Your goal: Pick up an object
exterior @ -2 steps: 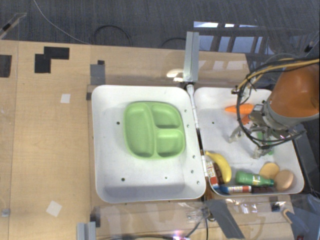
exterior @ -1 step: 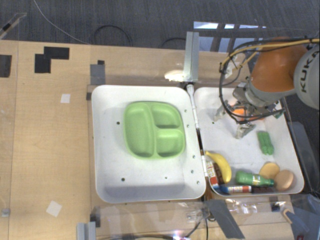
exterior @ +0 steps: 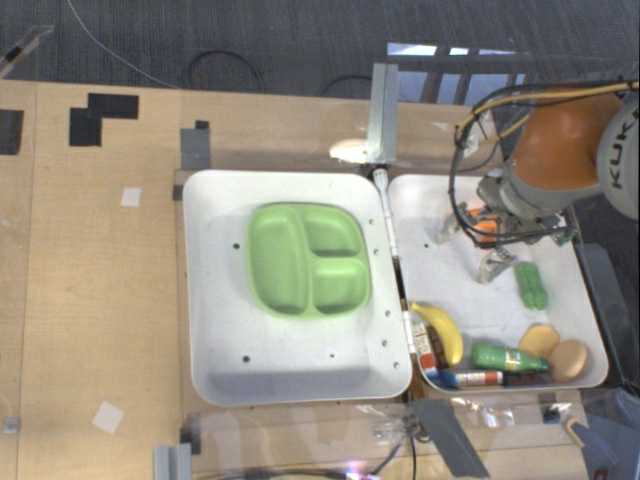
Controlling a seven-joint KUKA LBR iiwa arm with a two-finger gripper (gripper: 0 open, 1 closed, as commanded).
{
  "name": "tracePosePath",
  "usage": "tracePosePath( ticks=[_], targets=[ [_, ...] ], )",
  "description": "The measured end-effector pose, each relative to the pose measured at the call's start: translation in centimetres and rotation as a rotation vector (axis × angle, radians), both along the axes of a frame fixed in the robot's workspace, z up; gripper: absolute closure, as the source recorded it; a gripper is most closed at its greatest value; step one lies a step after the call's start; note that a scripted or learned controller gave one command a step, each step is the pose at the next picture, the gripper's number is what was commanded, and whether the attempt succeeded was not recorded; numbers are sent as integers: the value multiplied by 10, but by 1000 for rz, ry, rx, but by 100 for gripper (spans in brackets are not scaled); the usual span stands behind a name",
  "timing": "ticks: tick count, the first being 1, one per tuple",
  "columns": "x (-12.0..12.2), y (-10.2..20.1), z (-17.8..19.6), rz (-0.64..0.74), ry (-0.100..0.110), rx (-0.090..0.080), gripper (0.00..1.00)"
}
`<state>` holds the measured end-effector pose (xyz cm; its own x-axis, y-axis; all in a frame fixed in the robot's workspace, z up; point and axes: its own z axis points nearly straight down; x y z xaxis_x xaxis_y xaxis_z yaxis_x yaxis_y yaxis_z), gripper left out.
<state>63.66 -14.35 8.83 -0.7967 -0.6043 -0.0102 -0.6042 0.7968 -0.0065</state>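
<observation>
My gripper point(exterior: 492, 265) hangs over the upper middle of the right bin point(exterior: 440, 203), under the orange band of the arm. A green pickle-shaped toy point(exterior: 531, 286) lies just right of it on the bin floor. Along the bin's front edge lie a yellow banana point(exterior: 445, 332), a green bottle point(exterior: 508, 357), a red-and-white marker point(exterior: 478, 377), a yellow round piece point(exterior: 539, 340) and a brown egg-shaped piece point(exterior: 569, 359). Nothing shows between the gripper's tips.
The left bin point(exterior: 215, 268) holds a green divided plate point(exterior: 306, 259). A metal post point(exterior: 383, 108) stands behind the seam between the bins. Black cables loop around the wrist. Wooden bench stretches out to the left.
</observation>
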Motion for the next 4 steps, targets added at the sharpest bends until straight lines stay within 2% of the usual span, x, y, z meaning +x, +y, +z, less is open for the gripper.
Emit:
tracePosePath(
  ticks=[1, 2, 3, 4],
  targets=[
    [-40, 10, 2, 122, -3, -3, 0],
    [-106, 44, 3, 246, -8, -5, 0],
    [-56, 4, 9, 568, 3, -6, 0],
    [-56, -36, 2, 867, -3, -10, 0]
  ],
)
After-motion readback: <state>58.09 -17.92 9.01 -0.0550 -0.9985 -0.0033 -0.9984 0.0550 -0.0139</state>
